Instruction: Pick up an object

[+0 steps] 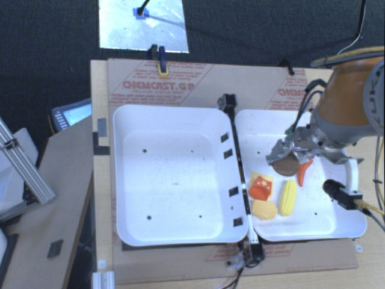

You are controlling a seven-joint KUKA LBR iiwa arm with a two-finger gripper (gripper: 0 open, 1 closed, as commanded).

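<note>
Objects lie clustered in the right bin (346,224): an orange-red block (261,188), a yellow corn piece (288,197), a yellow-orange lump (264,209), a brown disc (287,165) and an orange carrot-like piece (302,171). The gripper (289,152) hangs over the disc; its grasp cannot be told.

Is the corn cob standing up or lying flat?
Lying flat: the corn cob rests lengthwise on the floor of the right bin.

Food items (274,194) lie in right bin (325,227).
</note>
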